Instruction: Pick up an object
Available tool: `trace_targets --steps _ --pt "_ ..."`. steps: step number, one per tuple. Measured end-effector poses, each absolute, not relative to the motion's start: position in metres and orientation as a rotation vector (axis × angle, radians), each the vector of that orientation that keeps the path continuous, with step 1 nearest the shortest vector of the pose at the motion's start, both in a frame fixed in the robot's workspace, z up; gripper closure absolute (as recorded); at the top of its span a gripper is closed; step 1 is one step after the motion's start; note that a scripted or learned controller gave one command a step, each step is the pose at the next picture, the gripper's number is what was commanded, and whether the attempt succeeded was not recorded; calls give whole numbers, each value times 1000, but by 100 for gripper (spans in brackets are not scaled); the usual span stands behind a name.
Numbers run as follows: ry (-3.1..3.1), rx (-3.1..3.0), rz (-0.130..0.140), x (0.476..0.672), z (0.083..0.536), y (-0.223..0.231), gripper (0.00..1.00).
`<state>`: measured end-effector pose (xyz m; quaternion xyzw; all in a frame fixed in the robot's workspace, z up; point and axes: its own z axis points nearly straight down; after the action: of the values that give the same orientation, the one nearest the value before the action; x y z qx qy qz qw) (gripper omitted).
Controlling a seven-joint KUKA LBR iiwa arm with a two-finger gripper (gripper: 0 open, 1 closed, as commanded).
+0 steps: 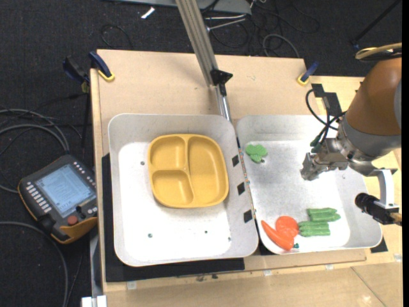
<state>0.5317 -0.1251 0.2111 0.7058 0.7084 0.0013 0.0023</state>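
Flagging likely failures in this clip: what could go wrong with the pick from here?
1. The gripper hovers over bare bin floor, between the green piece and the pile, so closing here may grab nothing.
2. The red-orange items and green beans crowd the right bin's front rim, which may block a finger.

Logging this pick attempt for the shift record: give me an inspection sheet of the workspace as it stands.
Surface: wooden bench bearing left bin and right bin.
Job's things: green leaf toy, red-orange toy, two green pods, all in the right bin.
Clutter: yellow divided plate in the left bin.
Hand: hand over the right bin, holding nothing visible.
Cables: black cables on the floor.
Surroundings: pendant at left.
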Motion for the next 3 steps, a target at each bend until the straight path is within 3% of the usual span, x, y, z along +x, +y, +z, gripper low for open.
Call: trace_targets --steps 1,3 --pt "2222 2213 5 533 261 -125 100" --pt "2233 2214 0 532 248 -8 100"
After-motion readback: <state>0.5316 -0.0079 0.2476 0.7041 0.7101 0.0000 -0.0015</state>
